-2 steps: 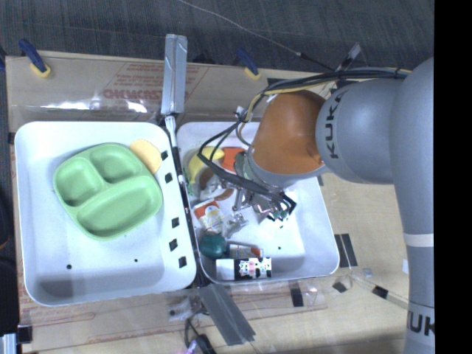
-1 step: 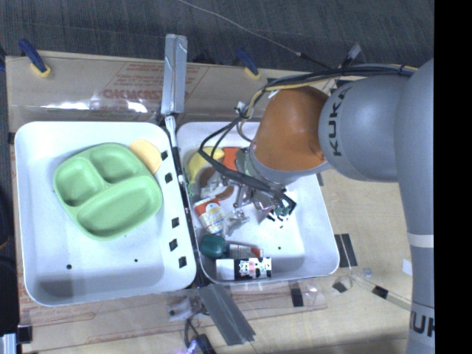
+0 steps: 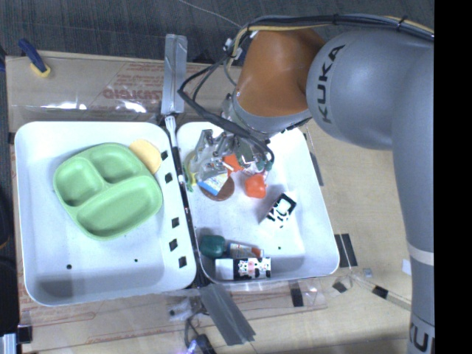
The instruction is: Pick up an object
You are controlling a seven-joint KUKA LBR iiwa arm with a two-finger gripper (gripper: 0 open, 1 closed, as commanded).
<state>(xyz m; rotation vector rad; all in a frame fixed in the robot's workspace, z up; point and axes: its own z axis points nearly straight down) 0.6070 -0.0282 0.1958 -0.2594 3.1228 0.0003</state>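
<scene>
I am watching the gripper [image 3: 221, 157] reaching down into the right bin [image 3: 310, 234], hanging right over a cluster of small items: an orange piece [image 3: 255, 187] and a round brown-and-blue object [image 3: 217, 187]. I cannot tell whether it is grasping anything there. Nothing is looking lifted, so I am judging the pick as not yet done. The green divided plate [image 3: 109, 189] is lying in the left bin [image 3: 44, 271].

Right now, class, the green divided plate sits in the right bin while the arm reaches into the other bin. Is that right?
Not quite. The camera view shows the green divided plate in the left bin, not the right. The arm reaches into the right bin, where the pincer is down among small objects.
</scene>
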